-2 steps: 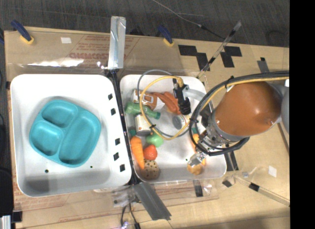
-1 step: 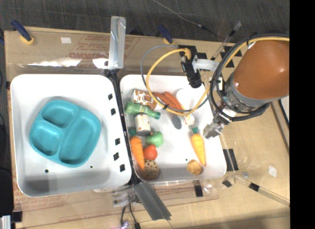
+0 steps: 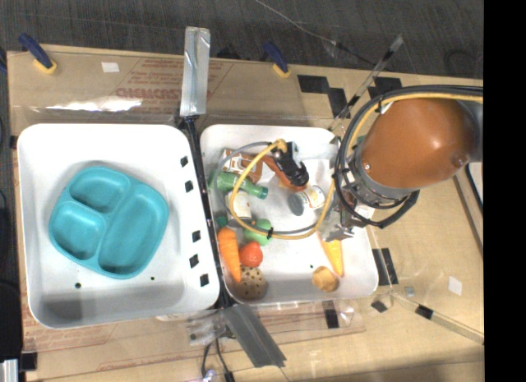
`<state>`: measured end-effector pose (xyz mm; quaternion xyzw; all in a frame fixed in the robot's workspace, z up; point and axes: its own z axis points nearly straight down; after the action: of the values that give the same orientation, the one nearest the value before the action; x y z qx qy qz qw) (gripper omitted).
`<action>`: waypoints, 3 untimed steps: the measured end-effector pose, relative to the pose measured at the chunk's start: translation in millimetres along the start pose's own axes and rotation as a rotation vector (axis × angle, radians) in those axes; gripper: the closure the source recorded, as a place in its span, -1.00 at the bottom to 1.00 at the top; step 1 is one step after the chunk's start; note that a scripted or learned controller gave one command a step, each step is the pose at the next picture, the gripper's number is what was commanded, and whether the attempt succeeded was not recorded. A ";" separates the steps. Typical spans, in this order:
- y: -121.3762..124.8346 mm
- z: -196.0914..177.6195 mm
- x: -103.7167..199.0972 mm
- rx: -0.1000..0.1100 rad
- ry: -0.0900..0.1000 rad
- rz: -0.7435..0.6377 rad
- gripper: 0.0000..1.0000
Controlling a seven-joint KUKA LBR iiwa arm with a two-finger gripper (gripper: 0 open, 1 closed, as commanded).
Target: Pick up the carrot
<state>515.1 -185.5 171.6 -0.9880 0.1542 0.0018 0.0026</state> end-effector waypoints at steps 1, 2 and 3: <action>-22.8 -14.8 15.8 0.000 0.009 -0.095 1.00; -8.6 -36.4 39.0 -0.003 0.009 -0.114 1.00; -9.5 -35.2 38.6 0.000 0.008 -0.115 -1.00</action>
<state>554.8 -188.5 206.7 -0.9953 0.0971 -0.0021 0.0019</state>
